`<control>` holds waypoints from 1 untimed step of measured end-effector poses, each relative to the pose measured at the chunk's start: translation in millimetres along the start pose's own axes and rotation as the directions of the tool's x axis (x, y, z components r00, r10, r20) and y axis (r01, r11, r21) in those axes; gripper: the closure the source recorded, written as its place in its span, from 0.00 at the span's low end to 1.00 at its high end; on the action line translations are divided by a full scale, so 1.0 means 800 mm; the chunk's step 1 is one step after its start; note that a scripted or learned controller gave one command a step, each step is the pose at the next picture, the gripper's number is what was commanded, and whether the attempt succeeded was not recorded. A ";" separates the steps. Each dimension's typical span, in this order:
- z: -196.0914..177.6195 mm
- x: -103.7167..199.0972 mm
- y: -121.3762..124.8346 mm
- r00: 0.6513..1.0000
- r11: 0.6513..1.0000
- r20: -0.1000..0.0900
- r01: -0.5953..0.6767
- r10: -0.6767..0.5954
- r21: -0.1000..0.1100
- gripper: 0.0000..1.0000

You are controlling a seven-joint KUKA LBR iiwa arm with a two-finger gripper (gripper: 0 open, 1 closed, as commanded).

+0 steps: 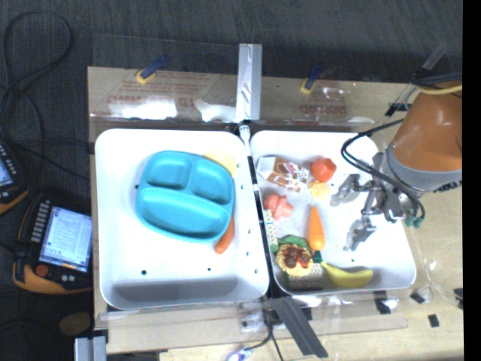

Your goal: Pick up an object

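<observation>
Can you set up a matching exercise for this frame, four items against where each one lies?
Things:
1. blue divided plate
2. banana
3. carrot
4. gripper

Places:
A. front edge of the right bin
B. above the right bin's right half
C. left bin
D. middle of the right bin

Pairs: 1-C, 2-A, 3-D, 4-B

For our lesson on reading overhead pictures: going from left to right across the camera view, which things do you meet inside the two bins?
blue divided plate → pink toy → orange carrot → gripper
</observation>
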State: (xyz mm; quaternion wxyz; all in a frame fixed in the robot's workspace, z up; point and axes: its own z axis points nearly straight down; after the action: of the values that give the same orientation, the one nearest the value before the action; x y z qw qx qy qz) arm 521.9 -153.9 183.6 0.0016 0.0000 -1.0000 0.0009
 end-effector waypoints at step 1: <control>0.081 -0.039 0.073 0.927 0.927 -0.002 -0.374 0.374 0.000 0.00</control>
State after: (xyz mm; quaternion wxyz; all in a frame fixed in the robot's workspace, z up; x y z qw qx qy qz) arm 552.8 -95.7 118.7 0.0022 -0.1906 -0.9817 0.0009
